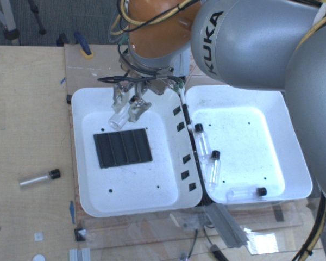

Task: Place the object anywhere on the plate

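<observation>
A clear tube (118, 118) sat pinched between the two fingers of the gripper (128, 106), tilted, just above the back edge of the black plate (123, 148). The plate lay flat in the left bin (87, 194). The big grey arm (250, 37) hung over both bins. In the right bin (293, 145) lay three more tubes with black caps: one (201, 137) by the left wall, one (213, 166) just below it, and one (247, 193) near the front. Another tube (39, 178) lay out on the wooden bench (22, 107), well apart from the bins.
</observation>
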### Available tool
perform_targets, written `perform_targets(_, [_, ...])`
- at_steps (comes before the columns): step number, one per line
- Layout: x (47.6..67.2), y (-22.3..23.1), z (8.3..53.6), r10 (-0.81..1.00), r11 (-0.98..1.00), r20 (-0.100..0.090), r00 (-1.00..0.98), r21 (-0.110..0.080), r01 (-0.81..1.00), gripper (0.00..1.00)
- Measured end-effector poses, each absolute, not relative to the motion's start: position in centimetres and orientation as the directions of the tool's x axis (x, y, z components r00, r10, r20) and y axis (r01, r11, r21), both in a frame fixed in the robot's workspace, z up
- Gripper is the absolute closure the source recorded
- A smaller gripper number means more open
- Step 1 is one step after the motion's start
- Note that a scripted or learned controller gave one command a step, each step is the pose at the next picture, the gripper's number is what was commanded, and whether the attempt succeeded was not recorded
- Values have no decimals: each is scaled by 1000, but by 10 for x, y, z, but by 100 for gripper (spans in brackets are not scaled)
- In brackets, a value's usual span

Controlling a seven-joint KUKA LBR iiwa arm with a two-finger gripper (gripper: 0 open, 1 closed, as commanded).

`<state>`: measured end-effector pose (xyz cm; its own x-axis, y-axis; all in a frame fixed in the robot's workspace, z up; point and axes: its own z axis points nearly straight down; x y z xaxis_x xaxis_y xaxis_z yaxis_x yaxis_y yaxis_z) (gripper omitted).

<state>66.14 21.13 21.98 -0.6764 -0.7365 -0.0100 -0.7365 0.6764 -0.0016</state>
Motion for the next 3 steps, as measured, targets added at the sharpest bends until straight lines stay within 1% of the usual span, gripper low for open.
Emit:
perform_targets(1, [668,220,295,-768,640,-9,-640,-1,-768,100])
perform_targets(2, [669,220,307,-765,644,-18,-644,-3,-765,100])
perform_targets(3, [667,217,280,-286,958,-2,-958,1,-286,100])
